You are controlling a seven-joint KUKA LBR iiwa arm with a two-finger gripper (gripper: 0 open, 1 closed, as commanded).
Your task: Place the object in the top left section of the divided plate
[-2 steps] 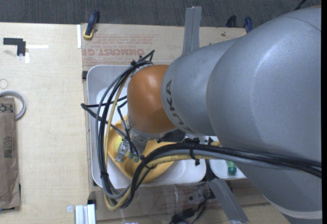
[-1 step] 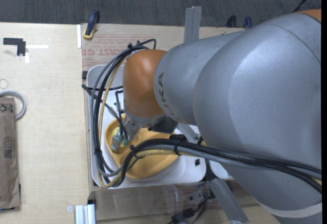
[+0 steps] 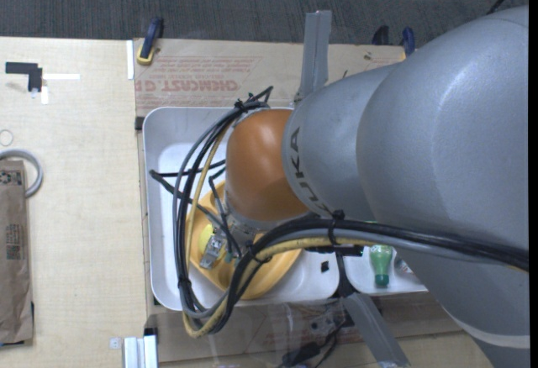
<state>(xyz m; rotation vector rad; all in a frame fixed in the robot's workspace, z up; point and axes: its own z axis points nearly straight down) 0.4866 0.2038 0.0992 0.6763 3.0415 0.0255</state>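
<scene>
From my seat, the arm point(image 3: 403, 148) hangs over the left bin point(image 3: 160, 190), covering the yellow divided plate point(image 3: 202, 232). My claw's spread I cannot tell. A green object point(image 3: 382, 264) lies right of the plate, in the neighbouring bin.

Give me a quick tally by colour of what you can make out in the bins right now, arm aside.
Yellow: 1, the divided plate, mostly hidden under the arm
Green: 1, a small green object in the right bin
White: 2, the left bin and the right bin
Total: 4
Anything else under the arm cannot be told.
</scene>
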